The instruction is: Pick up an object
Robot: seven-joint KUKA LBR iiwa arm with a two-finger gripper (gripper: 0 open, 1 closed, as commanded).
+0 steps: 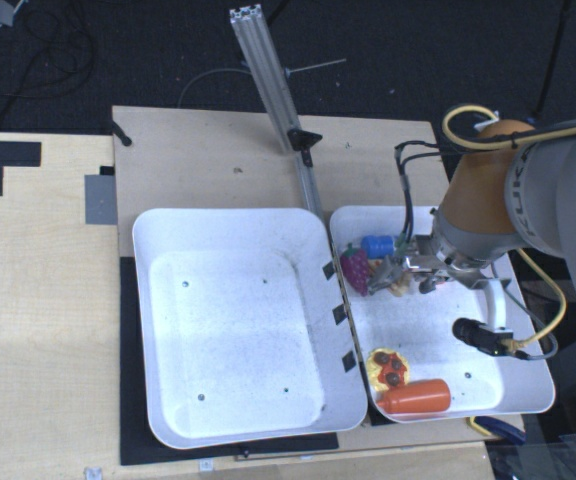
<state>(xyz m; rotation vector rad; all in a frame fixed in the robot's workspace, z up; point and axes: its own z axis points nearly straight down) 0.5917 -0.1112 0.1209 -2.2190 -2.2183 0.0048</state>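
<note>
White plastic makes up both bins, side by side in the lower half of the frame. The left bin (228, 318) shows a broad bare floor from wall to wall. The right bin (438, 333) has bare floor through its middle and along its right wall, while its upper left corner and lower left edge are crowded. Black clips (340, 313) sit along the seam where the two rims meet. A metal rail (268, 78) slants down from the top of the frame to the bins' upper edge.

In the right bin's lower left corner a yellow toy (383, 363) with red spots lies touching an orange-red cylinder (415, 397), both well apart from the arm's tip. The grey arm (528, 198) reaches in from the right edge and hangs over the bin's upper right part.

The pincer (408, 271) is low in the upper left of the right bin; whether it is spread or pressed together I cannot tell. The purple bunch (356, 270) lies just to its left against the bin's left wall. A blue piece (378, 245) sits just above the bunch, close beside the pincer. Whether either touches it is unclear.
</note>
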